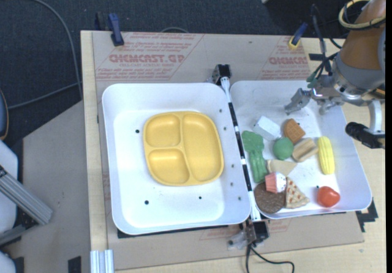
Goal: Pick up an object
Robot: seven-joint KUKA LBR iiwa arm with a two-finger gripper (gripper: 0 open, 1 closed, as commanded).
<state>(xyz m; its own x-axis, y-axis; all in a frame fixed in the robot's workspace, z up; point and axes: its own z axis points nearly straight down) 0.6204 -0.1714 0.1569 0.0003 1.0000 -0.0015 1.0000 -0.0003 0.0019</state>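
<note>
The right bin [355, 177] holds several toy foods: a white block [267, 126], a brown bread piece [294, 130], a green ball [283, 148], a bun [304, 150], a yellow corn cob [326, 155], a green vegetable [254, 155], a red tomato [329, 196], a pizza slice [296, 194] and a brown patty [268, 200]. My gripper [311, 104] hangs over the bin's far part, above and behind the bread piece. Its fingers are spread open and nothing is between them.
The left bin [122, 161] carries a yellow divided plate [182, 147]. A black rail [236, 137] runs between the two bins. The grey and orange arm [361, 51] comes in from the upper right. Cables lie past the bench's far right corner.
</note>
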